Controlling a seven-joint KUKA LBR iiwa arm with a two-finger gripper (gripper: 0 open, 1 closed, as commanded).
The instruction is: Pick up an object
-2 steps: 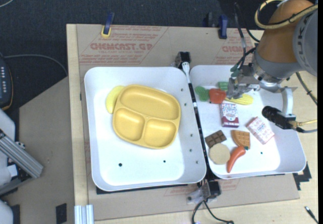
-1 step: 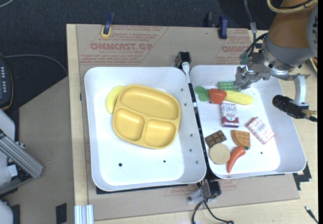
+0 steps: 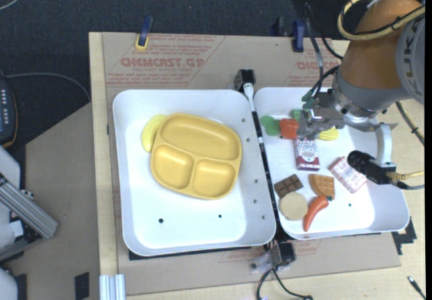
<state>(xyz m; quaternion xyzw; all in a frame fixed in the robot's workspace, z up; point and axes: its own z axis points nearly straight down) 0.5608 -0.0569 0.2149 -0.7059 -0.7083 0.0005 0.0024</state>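
My gripper [image 3: 311, 128] hangs over the upper part of the right bin [image 3: 388, 214], with the grey and orange arm coming in from the right. Directly below it in the view lies a red and white carton [image 3: 307, 154]. A red piece [image 3: 289, 129] and a green piece [image 3: 270, 124] lie just to its left. A yellow piece [image 3: 329, 134] peeks out on its right. Nothing can be seen held by the gripper.
Nearer the front of the right bin lie a pink packet [image 3: 345, 174], a brown chocolate piece [image 3: 289, 185], a waffle [image 3: 322, 185], a round cookie [image 3: 293, 206] and a red-orange pepper [image 3: 314, 212]. The left bin [image 3: 128, 157] holds a yellow divided plate [image 3: 194, 155].
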